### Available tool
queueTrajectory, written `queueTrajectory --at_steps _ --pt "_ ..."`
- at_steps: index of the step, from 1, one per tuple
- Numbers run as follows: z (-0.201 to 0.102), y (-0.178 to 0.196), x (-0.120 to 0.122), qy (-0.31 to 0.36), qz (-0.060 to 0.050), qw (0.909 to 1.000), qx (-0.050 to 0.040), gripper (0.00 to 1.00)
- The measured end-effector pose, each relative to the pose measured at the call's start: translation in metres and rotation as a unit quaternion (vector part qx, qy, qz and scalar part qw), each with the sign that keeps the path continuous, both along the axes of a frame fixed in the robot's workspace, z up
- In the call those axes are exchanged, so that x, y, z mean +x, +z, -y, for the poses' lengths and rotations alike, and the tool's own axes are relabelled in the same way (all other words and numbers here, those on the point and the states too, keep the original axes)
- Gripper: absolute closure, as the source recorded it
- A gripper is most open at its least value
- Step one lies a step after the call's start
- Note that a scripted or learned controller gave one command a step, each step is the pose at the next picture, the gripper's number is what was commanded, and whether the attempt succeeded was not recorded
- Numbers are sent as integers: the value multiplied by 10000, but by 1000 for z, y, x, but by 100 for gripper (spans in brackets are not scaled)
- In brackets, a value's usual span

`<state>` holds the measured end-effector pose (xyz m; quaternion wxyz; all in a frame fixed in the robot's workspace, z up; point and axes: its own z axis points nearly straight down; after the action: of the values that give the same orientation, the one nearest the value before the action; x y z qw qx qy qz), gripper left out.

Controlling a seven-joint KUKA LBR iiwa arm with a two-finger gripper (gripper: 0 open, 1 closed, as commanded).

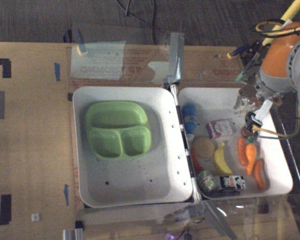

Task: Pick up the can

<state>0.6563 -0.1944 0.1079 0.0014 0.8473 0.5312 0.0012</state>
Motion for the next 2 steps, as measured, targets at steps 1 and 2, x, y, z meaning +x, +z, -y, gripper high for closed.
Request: queueTrajectory --at_steps 1,2 --pt "0 0 0 0 -2 10000 0 0" --pt "-34 -23 -16 -2417 -33 9703 15 0"
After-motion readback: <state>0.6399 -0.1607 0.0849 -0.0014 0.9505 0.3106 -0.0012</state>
